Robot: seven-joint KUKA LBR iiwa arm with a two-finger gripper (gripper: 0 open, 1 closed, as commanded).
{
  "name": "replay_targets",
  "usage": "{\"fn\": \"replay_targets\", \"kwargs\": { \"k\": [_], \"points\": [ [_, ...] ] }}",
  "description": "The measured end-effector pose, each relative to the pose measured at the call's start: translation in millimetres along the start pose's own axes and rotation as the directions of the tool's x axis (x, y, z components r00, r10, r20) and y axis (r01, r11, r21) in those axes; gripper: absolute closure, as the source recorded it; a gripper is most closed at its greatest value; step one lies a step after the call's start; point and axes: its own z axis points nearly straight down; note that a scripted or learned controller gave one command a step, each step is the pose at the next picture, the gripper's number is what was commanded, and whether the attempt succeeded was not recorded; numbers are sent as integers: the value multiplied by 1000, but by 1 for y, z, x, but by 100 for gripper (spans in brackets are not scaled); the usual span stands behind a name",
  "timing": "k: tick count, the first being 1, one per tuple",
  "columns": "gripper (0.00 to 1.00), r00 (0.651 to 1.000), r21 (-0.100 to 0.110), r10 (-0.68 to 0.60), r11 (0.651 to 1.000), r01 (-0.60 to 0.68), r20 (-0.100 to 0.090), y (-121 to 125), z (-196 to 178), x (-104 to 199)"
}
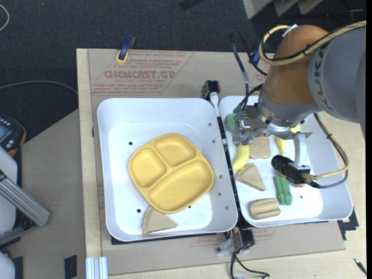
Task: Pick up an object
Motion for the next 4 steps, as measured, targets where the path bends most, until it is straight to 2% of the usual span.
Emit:
{"fn": "replay_targets", "kwargs": {
  "k": [1, 2, 3, 4],
  "points": [
    [100, 1000, -6, 11, 1000, -11, 4, -77, -78, -46],
    [100, 1000, -1, 16, 1000, -16, 6, -80, -51, -151],
    [100, 1000, 2, 0, 1000, 0, -1, -8, 63, -117],
    [100, 1000, -6, 2, 1000, -2, 6, 13, 97, -85]
  ]
}}
